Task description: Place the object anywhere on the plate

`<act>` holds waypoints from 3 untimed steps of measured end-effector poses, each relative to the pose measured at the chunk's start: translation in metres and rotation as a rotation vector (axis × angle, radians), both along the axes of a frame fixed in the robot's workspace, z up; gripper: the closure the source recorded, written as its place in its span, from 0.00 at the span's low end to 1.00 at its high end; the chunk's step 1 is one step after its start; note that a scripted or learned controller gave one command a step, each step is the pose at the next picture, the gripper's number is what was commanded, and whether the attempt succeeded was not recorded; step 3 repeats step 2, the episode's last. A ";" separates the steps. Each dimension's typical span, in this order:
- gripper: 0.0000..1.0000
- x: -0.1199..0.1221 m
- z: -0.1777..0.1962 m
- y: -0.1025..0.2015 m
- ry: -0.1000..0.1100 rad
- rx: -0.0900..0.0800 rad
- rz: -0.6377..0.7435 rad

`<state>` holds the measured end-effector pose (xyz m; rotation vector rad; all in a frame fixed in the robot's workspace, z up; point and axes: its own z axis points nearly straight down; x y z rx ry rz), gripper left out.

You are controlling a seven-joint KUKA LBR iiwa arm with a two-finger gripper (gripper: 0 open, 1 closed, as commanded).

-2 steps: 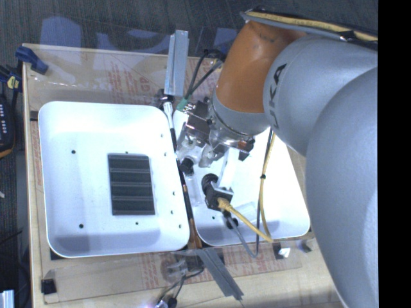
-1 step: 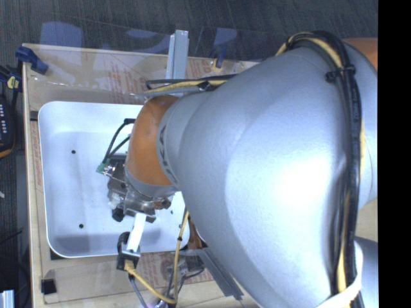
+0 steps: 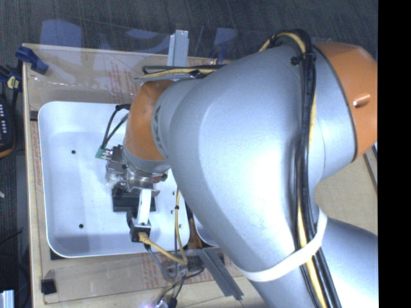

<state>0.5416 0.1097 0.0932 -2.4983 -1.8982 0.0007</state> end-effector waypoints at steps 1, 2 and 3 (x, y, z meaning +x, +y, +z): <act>1.00 0.049 -0.001 0.051 0.001 -0.002 -0.729; 1.00 0.049 0.098 -0.040 0.002 -0.001 -0.380; 1.00 0.049 0.098 -0.040 0.002 -0.001 -0.380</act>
